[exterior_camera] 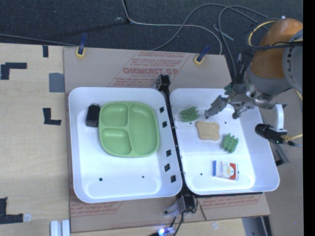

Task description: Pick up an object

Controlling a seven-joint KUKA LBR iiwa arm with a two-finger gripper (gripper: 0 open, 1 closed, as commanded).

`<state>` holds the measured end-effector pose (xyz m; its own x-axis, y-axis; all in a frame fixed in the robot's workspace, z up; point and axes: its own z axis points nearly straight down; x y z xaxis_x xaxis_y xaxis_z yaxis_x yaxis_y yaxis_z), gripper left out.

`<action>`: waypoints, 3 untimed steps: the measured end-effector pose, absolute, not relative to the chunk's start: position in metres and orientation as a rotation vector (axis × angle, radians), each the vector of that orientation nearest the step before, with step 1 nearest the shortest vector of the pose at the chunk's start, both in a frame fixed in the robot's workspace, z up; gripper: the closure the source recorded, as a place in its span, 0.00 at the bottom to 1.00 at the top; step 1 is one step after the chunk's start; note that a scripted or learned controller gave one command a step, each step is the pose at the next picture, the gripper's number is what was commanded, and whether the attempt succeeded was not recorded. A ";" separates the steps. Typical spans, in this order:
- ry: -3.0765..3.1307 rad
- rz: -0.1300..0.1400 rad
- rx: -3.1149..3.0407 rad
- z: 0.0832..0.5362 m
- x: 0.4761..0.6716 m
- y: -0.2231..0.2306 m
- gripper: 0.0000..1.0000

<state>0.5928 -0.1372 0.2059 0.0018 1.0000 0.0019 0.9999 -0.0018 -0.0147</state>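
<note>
The arm (275,53) reaches in, hand (225,111) spread wide, holding nothing.

Fixtures, located from the cardboard sheet (147,68):

- Left white bin (123,191): you find it on the sheet's left half.
- Right white bin (256,181): on the sheet's right half, touching the left bin.
- Black joining strip (169,132): runs along the seam between the bins, across the sheet's middle.
- Two yellow clamps (80,50) (200,58): on the sheet's far edge.
- Wooden bench top (24,156): under the sheet, showing to its left.
- Black tape marks (49,116): on the bench, left of the sheet.
- Grey patch (56,81): just left of the sheet.
- Dark carpet (49,9): beyond the sheet's far edge.
- Loose cables (162,23): on that carpet.
</note>
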 end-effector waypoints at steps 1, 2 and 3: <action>-2.222 0.001 -2.219 0.213 0.596 -0.137 0.00; -2.218 0.008 -2.217 0.149 0.593 -0.138 0.00; -2.221 0.006 -2.218 0.103 0.587 -0.134 0.00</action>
<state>0.5865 -0.1340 0.1034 -0.0014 1.0000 -0.0003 1.0000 0.0014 -0.0049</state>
